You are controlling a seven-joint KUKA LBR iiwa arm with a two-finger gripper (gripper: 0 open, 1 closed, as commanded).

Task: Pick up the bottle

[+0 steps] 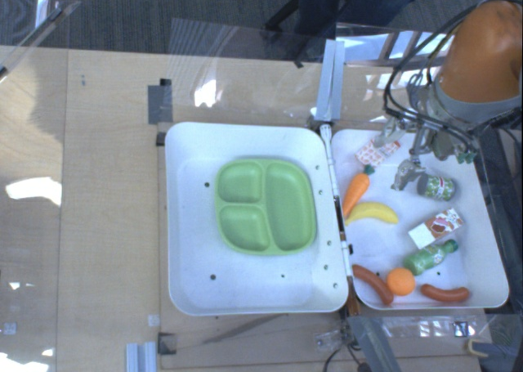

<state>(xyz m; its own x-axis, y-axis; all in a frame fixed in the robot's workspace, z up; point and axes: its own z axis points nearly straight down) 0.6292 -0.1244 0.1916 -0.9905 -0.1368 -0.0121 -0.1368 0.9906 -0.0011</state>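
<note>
you are looking down at a slant on a pale wooden bench (98,199) carrying two shallow white bins side by side. the left bin (188,280) holds a green plate with three compartments (266,205), lying flat near its middle. the right bin (490,280) holds the small items. the bottle (430,257), green with a white label, lies on its side toward the near right part of that bin, just beside an orange (400,281) and just below a small white and red carton (435,227). a sausage (445,293) lies near the front edge, another sausage (373,284) lies at the front left, touching the orange. a banana (373,213) and a carrot (355,191) sit toward the left wall, and a red and white packet (377,150) lies at the far end. your arm comes in from the right, and its gripper (406,177) hangs over the far part of the right bin, just beside a small green can (437,188), well apart from the bottle. whether the jaws are parted or closed cannot be told here, and nothing shows between them.
</note>
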